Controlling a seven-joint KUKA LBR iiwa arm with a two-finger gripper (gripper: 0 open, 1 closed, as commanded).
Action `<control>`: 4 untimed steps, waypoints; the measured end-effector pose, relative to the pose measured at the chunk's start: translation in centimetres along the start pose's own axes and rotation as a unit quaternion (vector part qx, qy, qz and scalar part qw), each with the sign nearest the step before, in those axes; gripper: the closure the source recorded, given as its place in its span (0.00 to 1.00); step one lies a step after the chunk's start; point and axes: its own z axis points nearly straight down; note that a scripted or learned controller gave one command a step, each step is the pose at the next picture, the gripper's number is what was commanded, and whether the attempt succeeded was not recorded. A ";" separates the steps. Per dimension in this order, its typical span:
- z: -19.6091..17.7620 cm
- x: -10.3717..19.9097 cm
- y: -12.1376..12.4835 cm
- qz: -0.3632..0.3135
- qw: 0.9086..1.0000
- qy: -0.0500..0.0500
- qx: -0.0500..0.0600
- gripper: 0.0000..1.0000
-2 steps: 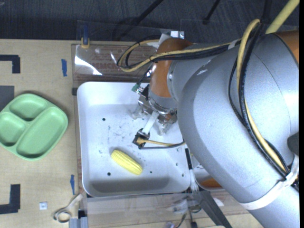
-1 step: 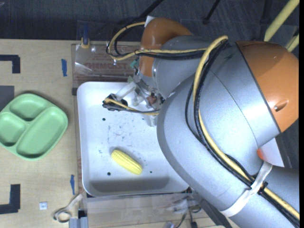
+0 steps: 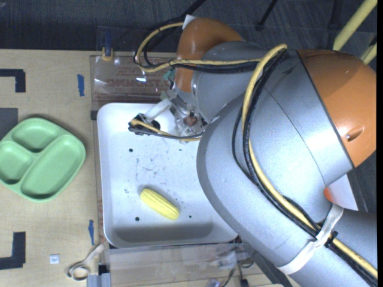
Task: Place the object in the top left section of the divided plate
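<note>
A yellow corn cob (image 3: 160,203) lies in the near part of the white bin (image 3: 116,160), tilted with one end toward the front right. The green divided plate (image 3: 82,150) rests on the wooden bench left of the bin, and nothing lies in any of its three sections. My gripper (image 3: 184,118) hangs over the far side of the bin, well away from the corn and largely hidden by my wrist. Nothing is visible between its fingers.
The grey arm (image 3: 281,178) covers the right half of the view and the bin's right side. Black tape marks (image 3: 18,79) and blue tape (image 3: 81,85) lie flat on the bench. A clear panel (image 3: 125,79) stands behind the bin.
</note>
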 end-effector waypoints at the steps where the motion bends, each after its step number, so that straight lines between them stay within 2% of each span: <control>1: 0.2 -0.3 0.0 0.001 1.000 -0.008 0.004 0.00; 2: -0.8 -0.2 -1.5 0.019 1.000 -0.002 -0.002 0.00; 3: -1.8 -0.1 -1.5 0.020 1.000 -0.001 -0.001 1.00; 4: -5.7 2.0 -5.2 0.086 0.996 0.000 -0.004 1.00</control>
